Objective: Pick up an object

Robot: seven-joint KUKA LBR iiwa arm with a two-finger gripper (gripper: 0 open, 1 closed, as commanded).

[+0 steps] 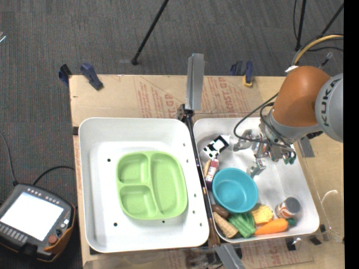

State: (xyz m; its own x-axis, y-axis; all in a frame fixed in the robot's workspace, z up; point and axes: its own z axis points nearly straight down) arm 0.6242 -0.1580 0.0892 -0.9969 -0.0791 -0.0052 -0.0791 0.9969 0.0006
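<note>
A: How far along is the pick?

B: Early, I'd judge. The end effector (259,164) hangs over the right bin (305,178), in the right middle of the frame, above bare white floor just up and right of the blue bowl (235,189). Nothing sits between its fingers.

A: Open or closed?

B: The fingers look slightly parted, though they are small and cluttered with cables, so I can't say how wide. It has hold of nothing.

A: What could it take?

B: Everything in reach is in that right bin. The bowl is near the centre. A black-and-white cow-patterned toy (215,145) lies toward the upper left of the bin. Along the lower edge are a carrot (271,227), a corn cob (262,213), a green vegetable piece (243,224) and a small can (287,208).

A: And the other bin?

B: The left bin (90,150) holds a green divided plate (151,185), well apart from the arm.

A: So what's left?

B: Practically all of it: choose an object, descend, close, lift. Nothing is off the bin floor yet.
</note>
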